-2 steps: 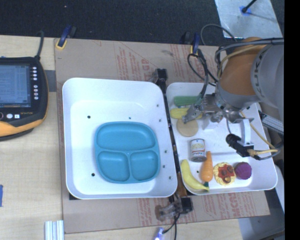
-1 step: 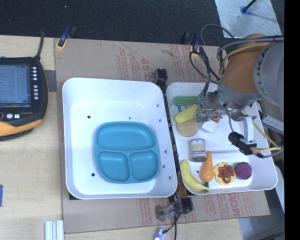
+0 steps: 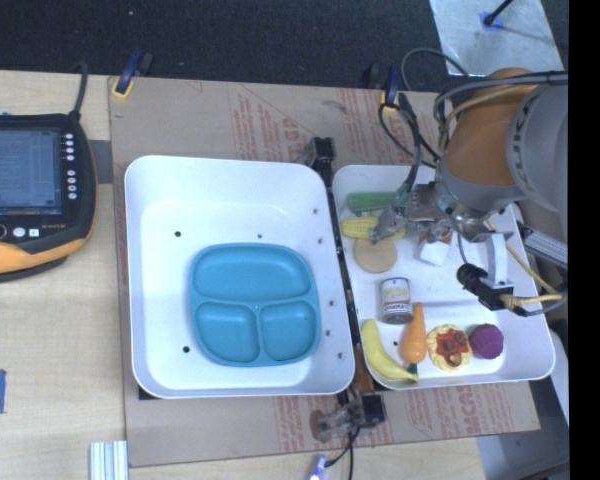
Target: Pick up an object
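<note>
The disc [image 3: 375, 256] lies just below the gripper [image 3: 388, 230], whose finger state cannot be told; crowded by neighbours, it could be missed.

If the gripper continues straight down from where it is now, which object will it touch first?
Probably the tan disc, or the yellow item just above it: the gripper sits over that corner of the right bin. Depth is unclear from this slanted view.

I see two bins side by side: the left bin [image 3: 150, 268] holds a divided tray [image 3: 252, 303], and the right bin [image 3: 525, 363] holds a can [image 3: 394, 300] mid-bin, with a banana [image 3: 380, 353], carrot [image 3: 413, 336] and plum [image 3: 487, 341] along its near edge. A pendant [image 3: 30, 193] lies far left.
</note>
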{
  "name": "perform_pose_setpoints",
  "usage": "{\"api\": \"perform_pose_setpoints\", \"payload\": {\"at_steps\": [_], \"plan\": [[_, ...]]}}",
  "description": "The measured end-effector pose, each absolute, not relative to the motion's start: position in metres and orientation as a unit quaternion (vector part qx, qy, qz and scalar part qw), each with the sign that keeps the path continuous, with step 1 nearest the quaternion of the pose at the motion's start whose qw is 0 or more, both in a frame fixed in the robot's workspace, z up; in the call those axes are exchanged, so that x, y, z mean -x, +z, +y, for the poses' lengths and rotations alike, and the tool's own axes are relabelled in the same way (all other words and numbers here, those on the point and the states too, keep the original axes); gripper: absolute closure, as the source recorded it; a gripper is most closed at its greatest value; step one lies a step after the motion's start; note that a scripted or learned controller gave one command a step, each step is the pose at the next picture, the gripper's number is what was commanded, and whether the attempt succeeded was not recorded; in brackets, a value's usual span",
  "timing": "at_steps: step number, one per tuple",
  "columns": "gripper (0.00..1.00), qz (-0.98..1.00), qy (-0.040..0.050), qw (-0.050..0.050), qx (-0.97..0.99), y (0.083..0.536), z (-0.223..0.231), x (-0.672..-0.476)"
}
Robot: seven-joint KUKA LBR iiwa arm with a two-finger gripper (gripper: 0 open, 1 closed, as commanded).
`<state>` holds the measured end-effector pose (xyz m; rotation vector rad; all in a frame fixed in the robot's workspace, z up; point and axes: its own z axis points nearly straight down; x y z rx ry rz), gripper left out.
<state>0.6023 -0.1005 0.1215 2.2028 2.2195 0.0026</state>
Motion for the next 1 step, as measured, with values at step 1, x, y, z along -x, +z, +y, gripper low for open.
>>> {"api": "perform_pose_setpoints", "payload": {"at_steps": [1], "plan": [[0.0, 0.709, -0.0045, -0.002, -0.705, 0.0911, -0.0939, -0.6547]]}}
